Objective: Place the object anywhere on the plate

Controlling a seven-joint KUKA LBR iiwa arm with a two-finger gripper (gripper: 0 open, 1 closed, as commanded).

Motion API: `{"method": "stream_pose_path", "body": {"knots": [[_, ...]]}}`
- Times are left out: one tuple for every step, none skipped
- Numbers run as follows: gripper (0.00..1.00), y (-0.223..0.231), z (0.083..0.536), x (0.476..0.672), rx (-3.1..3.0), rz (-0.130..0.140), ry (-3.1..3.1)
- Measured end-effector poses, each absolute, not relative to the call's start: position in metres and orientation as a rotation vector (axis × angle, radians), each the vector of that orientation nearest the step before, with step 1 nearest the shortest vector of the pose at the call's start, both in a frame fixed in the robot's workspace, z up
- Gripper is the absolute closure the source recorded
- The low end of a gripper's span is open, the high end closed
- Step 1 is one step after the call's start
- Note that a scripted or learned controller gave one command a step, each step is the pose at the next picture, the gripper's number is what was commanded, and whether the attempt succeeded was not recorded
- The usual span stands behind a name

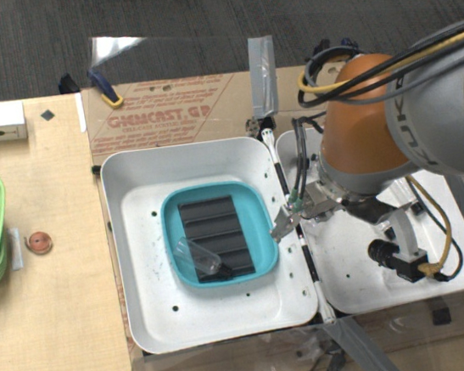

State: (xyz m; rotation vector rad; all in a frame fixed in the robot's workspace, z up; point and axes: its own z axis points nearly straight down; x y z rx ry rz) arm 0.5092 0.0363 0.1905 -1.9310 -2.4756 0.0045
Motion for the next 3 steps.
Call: {"method": "stream_pose_path", "body": {"knots": [[0.00, 0.0363, 0.1905, 0.5092, -1.931, 0.005, -2.476], [0.00, 0.0363, 0.1905, 0.5092, -1.931, 0.005, -2.476], [0.00, 0.0363, 0.1905, 0.5092, -1.931, 0.005, -2.476]]}}
